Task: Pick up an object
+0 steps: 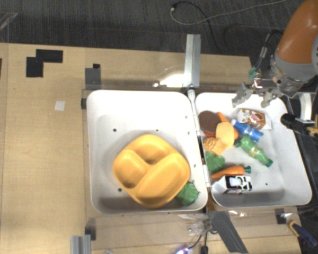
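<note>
The arm comes in from the right side, and its orange band point(302, 28) is above the far right corner of the right bin point(294, 187). Below the band, the gripper point(256, 97) hangs over the far edge of this bin. Its two fingers are spread apart, one pointing to the left and one to the right, and nothing is between them.

All places below are given relative to the right bin. In its far part, just beside the gripper, lies a small packet point(253, 118) with white and brown print. Next to it, towards the bin's middle, is a blue object point(248, 130), and a green bottle point(256, 151) lies tilted a little nearer. At the bin's left wall there is a dark brown round piece point(208, 121), with a yellow-orange round object point(226, 135) touching it on the near side. Below these, still at the left wall, are a green leafy toy point(214, 163) and an orange carrot-like piece point(229, 170). Near the front wall lies a small black and white item point(238, 183).

The left bin point(103, 115) touches the right bin along the middle divider. It holds a big yellow divided tray point(151, 170), and a green leafy piece point(188, 193) peeks out from under the tray's corner closest to the divider.
</note>
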Tool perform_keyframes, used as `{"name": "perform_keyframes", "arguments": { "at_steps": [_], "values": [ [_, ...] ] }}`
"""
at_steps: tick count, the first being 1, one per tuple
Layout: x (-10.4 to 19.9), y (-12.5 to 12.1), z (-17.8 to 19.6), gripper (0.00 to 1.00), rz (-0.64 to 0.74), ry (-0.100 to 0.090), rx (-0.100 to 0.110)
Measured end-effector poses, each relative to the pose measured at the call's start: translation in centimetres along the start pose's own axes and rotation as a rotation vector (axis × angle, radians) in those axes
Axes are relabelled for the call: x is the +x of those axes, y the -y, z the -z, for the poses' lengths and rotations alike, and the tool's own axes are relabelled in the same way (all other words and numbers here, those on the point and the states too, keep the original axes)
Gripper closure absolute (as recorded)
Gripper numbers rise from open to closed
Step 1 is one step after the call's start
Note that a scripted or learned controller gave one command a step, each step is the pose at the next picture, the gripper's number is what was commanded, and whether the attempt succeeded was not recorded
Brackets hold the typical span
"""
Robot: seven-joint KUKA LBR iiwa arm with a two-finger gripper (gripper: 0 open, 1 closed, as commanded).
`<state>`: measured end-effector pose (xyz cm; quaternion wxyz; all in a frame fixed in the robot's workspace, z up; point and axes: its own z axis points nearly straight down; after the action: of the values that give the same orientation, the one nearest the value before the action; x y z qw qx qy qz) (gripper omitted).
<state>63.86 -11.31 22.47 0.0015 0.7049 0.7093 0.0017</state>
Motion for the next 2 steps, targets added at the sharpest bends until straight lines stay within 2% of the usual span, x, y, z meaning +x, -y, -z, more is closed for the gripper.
{"name": "perform_keyframes", "arguments": {
  "at_steps": [1, 2],
  "values": [
    [-4.7, 0.2, -10.7, 0.0, 0.117, 0.01, -0.034],
    [-4.6, -3.0, -12.5, 0.0, 0.342, 0.013, -0.016]
  ]
}}
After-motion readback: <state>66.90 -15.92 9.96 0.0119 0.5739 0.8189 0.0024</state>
